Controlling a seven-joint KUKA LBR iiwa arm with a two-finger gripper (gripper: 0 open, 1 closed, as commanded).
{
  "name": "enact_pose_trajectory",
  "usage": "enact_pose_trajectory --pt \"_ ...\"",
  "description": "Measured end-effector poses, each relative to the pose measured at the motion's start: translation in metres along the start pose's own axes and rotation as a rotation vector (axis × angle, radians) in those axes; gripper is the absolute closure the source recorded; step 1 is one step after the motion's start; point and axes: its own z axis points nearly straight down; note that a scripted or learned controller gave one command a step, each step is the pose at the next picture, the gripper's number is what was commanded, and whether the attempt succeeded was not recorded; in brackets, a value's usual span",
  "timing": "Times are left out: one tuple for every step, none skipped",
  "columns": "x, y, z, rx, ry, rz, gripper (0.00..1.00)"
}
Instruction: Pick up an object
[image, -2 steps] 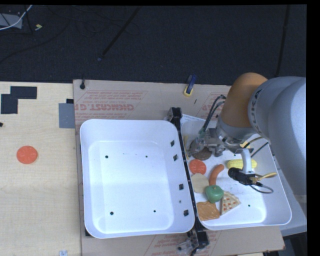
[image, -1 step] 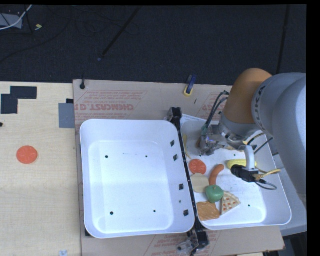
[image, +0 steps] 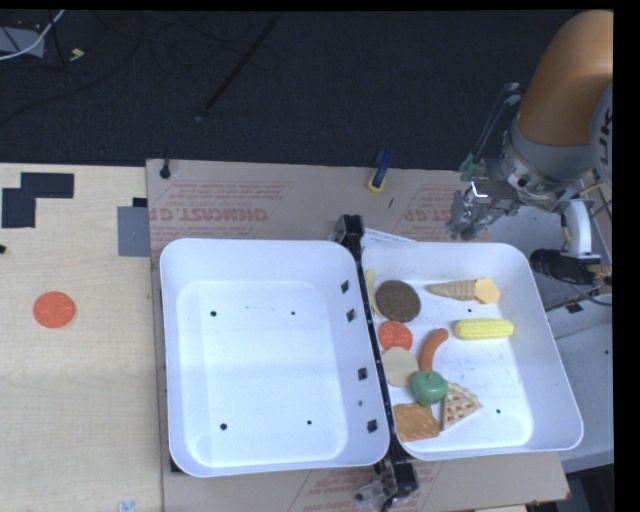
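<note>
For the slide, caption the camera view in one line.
KUKA gripper hovers above the right bin's far edge; toy food, including corn and a cookie, lies inside.

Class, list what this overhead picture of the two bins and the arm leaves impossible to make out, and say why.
- Hand: small and blurred above the right bin's far rim; open or shut unreadable.
- Pale item: partly covered by the green toy; shape unclear.
- Arm: cut off by the right edge.
- Cardboard lettering: upside down, too small.

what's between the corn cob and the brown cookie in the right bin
In the camera view, mostly bare white bin floor separates the corn cob from the brown cookie. The sausage sits just below that line, nearer the corn.
</note>
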Motion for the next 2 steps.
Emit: enact_pose_trajectory --pt "0.032 0.006 -0.212 -0.002 0.001 -0.002 1.0" --pt "0.006 -0.013 -0.247 0.013 0.001 0.003 1.0"
